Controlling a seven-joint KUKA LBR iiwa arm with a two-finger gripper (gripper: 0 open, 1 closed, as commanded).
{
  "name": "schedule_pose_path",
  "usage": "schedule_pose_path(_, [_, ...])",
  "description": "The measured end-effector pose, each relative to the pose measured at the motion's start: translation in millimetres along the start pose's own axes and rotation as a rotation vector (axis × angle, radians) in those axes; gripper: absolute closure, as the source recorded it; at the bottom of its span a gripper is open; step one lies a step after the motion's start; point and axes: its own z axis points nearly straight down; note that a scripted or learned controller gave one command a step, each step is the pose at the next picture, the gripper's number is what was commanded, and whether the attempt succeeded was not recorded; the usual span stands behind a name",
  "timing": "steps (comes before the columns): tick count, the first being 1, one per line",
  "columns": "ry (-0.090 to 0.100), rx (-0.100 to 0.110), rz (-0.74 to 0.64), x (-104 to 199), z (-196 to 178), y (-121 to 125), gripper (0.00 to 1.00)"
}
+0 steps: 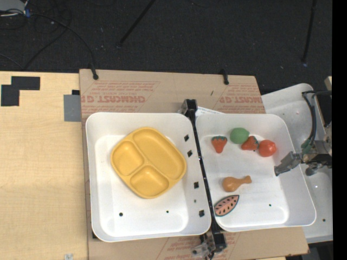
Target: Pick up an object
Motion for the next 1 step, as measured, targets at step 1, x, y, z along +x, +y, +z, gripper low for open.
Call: schedule_pose_path(1, [-0.003, -0.012, -0.004, 0.4, -5.8, 2.2, 0.0])
